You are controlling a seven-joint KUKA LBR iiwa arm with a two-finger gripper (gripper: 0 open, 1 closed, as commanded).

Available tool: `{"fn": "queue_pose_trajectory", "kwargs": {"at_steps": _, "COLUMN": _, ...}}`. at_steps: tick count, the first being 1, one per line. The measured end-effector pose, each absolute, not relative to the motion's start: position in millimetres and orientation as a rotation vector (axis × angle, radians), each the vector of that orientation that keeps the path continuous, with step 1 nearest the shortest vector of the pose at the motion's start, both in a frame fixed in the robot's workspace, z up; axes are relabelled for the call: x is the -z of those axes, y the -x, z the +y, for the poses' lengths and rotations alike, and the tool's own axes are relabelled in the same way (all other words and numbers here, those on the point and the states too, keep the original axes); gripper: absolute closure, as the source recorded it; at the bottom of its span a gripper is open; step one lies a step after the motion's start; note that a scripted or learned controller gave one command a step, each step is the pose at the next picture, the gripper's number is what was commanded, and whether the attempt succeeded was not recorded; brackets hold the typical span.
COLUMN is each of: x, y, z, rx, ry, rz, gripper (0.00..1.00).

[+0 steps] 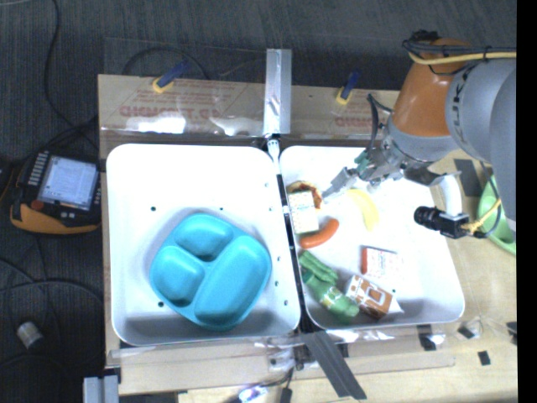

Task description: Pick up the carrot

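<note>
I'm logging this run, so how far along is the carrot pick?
Nothing looks done yet: the small orange carrot lies on the floor of the right-hand white bin, near its left wall, beside a boxed snack. The grey arm's gripper is above the bin's upper part, apart from the carrot. Left to do: move over it, descend, grasp, lift.

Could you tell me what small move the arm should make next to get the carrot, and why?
Probably shift the gripper toward the near left, over the carrot. It now hangs above the right bin's far side, beside the banana, with nothing between its fingers.
</note>
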State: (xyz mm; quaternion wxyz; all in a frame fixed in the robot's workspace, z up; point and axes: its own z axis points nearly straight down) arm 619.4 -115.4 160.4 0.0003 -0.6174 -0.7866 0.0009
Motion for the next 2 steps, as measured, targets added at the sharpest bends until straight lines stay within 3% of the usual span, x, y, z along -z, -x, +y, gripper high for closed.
{"fn": "queue_pose_trajectory", "kwargs": {"at_steps": 1, "x": -114.0, "y": -639.2, "z": -125.6, "rx": 0.006, "ry": 2.179, "rz": -2.274, "gripper": 0.0}}
{"fn": "queue_pose_trajectory", "kwargs": {"at_steps": 2, "x": -122.3, "y": -639.0, "z": -124.7, "rx": 0.005, "ry": 2.176, "rz": -2.275, "gripper": 1.0}}
